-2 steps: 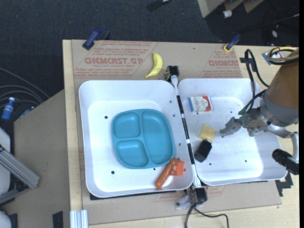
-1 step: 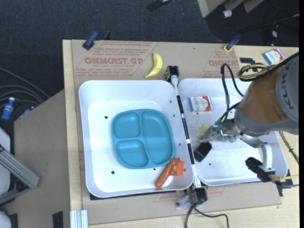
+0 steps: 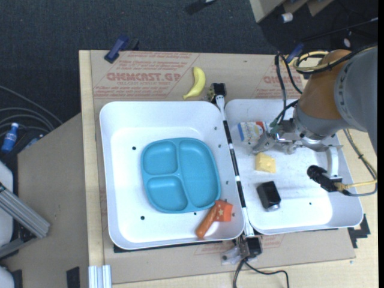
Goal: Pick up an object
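My hand [image 3: 268,138] hangs low in the far part of the right bin [image 3: 348,212], and I cannot tell how it stands. The yellow block [image 3: 266,162] lies just near of it on the bin floor, its nearest candidate; the black box [image 3: 269,195] sits nearer still, its long axis running roughly far to near. A white packet [image 3: 248,130] lies just left of my hand, so I judge room there is tight, while the floor around the block is bare.
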You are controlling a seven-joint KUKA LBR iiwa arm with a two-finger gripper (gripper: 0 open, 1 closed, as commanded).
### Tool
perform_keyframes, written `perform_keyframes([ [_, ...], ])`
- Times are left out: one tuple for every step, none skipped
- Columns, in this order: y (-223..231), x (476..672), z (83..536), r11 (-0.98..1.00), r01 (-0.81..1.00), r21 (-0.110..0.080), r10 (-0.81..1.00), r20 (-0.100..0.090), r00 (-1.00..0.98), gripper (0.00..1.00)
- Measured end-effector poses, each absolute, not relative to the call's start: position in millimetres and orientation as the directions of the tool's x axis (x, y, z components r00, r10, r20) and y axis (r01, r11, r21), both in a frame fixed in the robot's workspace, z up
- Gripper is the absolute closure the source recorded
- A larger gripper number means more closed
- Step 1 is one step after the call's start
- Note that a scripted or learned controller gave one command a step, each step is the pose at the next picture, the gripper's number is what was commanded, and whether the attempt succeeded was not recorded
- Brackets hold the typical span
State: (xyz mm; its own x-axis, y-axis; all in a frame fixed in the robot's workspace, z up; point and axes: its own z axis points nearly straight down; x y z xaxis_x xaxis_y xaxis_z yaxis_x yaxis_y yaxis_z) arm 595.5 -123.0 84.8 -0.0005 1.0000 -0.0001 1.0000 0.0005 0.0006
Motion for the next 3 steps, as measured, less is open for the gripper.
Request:
perform_keyframes([
  [-122.7, 595.9, 94.8, 0.001, 1.0, 0.002, 1.0, 0.0, -0.001, 1.0],
  [-122.7, 595.8, 94.7, 0.001, 1.0, 0.002, 1.0, 0.0, -0.001, 0.0],
  [-92.3, 587.7, 84.2, 0.001, 1.0, -0.004, 1.0, 0.002, -0.001, 0.0],
])
